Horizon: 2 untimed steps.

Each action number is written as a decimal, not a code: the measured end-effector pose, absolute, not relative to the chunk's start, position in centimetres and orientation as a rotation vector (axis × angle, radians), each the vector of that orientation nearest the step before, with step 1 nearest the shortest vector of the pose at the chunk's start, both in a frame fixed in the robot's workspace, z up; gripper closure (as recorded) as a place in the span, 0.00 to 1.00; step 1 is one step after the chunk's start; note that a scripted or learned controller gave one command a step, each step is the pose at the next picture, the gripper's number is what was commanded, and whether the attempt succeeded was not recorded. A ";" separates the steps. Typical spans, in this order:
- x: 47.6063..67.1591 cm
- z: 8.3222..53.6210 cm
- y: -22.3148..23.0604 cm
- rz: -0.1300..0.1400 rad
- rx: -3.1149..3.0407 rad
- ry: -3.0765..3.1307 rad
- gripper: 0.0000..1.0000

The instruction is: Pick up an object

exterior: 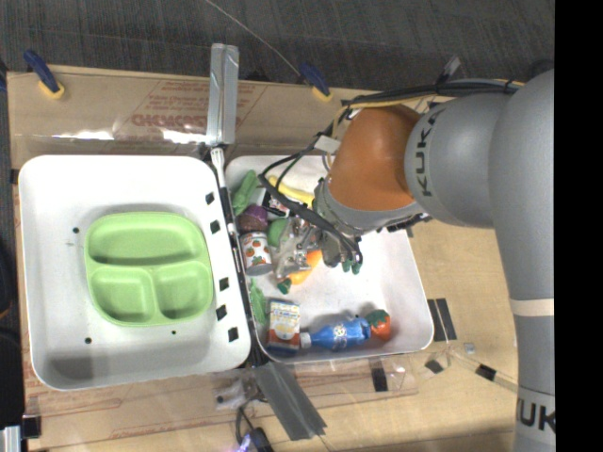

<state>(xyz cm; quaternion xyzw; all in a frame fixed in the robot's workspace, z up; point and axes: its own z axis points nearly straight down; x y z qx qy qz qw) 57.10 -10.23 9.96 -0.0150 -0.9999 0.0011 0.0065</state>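
Observation:
My gripper (pixel 300 250) reaches down into the right bin (pixel 407 290), below the orange wrist band (pixel 372 158), and sits in the bin's upper middle among a cluster of objects. An orange-yellow item (pixel 301 274) lies right under it. Just to its left are a small printed can (pixel 256 251) and a purple object (pixel 252 218). A yellow item (pixel 296 194) is partly hidden behind the wrist. Whether anything is held cannot be made out.
Along the right bin's front wall lie a blue bottle (pixel 335 332), a small carton (pixel 284 320) and a red-orange piece (pixel 380 324). Green leafy pieces (pixel 246 191) rest at the bin's left wall. The left bin (pixel 47 252) holds a green divided plate (pixel 148 266).

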 end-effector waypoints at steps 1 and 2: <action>62.1 19.6 -8.0 0.004 0.516 -3.108 1.00; 65.8 25.5 -4.6 0.003 0.557 -3.100 1.00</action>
